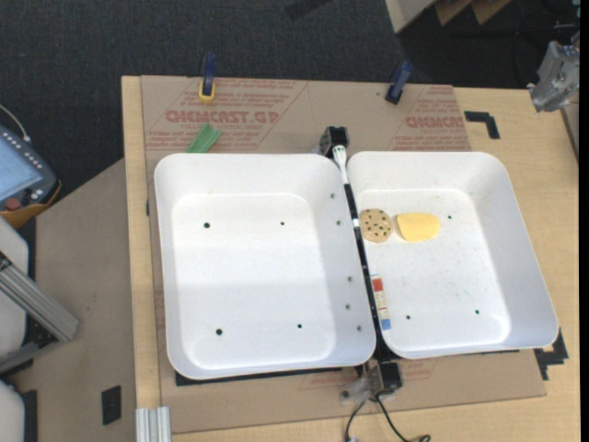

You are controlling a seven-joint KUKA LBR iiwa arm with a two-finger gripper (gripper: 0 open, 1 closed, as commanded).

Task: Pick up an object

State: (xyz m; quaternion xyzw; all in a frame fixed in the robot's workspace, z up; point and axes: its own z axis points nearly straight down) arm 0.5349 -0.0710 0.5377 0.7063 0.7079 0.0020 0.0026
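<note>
A round tan cookie with dark chips (pixel 375 225) lies in the right bin (pixel 515 247), close to its left wall. Right beside it sits a flat yellow oval piece (pixel 418 226), nearly touching it. A thin white strip with red and blue marks (pixel 379 302) lies along the same wall, nearer the front. My gripper (pixel 556 76) appears as a grey metal part at the upper right edge, beyond the bench's far right corner and well away from both bins and from all three objects.
The left bin (pixel 184 247) adjoins the right one along a black divider (pixel 354 238). Both rest on a brown cardboard sheet (pixel 276 109) held by two blue clamps (pixel 208 76). A small green piece (pixel 203 139) lies on the cardboard behind the left bin.
</note>
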